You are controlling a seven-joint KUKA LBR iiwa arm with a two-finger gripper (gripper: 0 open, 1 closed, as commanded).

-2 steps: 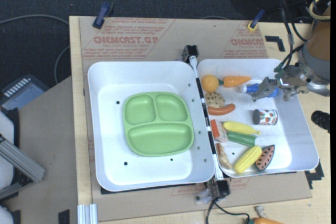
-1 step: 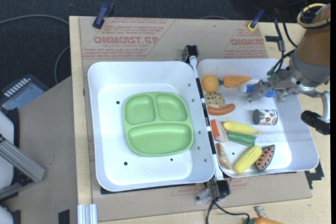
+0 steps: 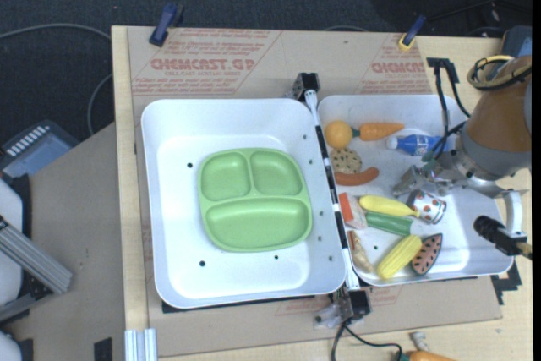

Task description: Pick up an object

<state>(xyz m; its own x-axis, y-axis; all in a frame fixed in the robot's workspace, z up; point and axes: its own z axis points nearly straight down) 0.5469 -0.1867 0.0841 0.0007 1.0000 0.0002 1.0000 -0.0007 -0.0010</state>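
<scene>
fingers (image 3: 420, 182) low in right bin (image 3: 482, 266), just above spotted cup (image 3: 428, 206), grip state unclear

Green divided plate (image 3: 254, 200), white bins (image 3: 169, 148), yellow corn (image 3: 399, 256), orange carrot (image 3: 380, 130), perhaps a spotted cookie (image 3: 345, 161).

From my remote station, I read red print on the brown board (image 3: 254, 55) beneath the bins. At upper left of the frame, "CHEMCAST GP" stands above the left bin (image 3: 169, 182). At upper right, the same red print recurs, partly cut off. Smaller lines nearby are too fine to read.
</scene>
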